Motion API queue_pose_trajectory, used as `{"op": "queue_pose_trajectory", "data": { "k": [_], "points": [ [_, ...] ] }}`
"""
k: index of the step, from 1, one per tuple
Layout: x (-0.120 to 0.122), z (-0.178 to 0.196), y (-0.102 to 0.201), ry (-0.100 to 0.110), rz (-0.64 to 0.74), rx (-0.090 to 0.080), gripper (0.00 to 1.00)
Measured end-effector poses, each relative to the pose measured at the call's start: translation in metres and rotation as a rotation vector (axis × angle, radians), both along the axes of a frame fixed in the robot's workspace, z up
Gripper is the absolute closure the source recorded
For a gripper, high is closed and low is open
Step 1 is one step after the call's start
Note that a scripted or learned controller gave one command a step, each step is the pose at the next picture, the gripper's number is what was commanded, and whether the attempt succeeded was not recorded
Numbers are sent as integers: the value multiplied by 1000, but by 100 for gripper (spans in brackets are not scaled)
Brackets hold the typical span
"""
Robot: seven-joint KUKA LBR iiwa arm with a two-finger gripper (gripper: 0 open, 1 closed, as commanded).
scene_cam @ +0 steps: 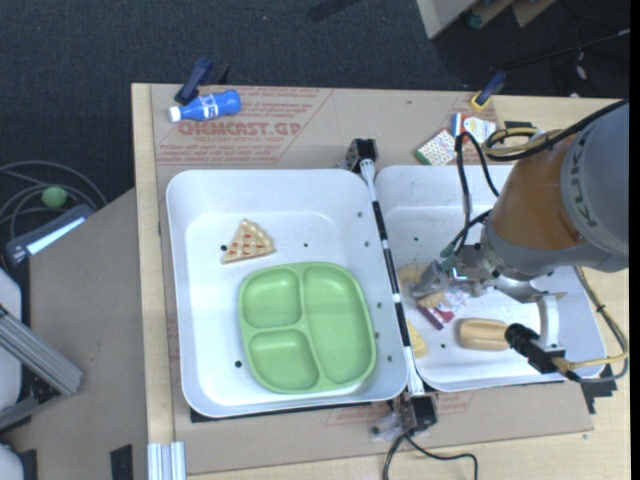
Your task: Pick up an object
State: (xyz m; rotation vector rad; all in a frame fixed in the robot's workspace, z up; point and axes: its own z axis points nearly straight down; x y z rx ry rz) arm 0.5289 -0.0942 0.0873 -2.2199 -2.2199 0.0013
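My gripper (440, 280) is low in the right bin (420, 193), at its left side, over a small cluster of objects. Under and beside it lie a red-and-white packet (437, 315), a tan bread-roll-shaped piece (484, 334) and small yellowish bits (415, 343) near the bin's dividing wall. The arm's grey and orange wrist (545, 213) covers much of the right bin. In the left bin (200, 208) a toy pizza slice (247, 241) lies near the back left, and a green three-compartment plate (303, 325) sits toward the front.
A blue and white bottle (205, 106) lies on the cardboard bench behind the left bin. A small patterned box (437, 148) and cables (500, 140) sit behind the right bin. A black clip (361, 152) stands where the bins meet at the back.
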Motion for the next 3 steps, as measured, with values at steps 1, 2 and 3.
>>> {"op": "queue_pose_trajectory", "data": {
  "k": [1, 2, 3],
  "points": [
    [3, -3, -2, -2, -1, 0, 0],
    [4, 7, -2, -4, -1, -1, 100],
    [2, 98, 60, -4, 2, 0, 100]
  ]
}}
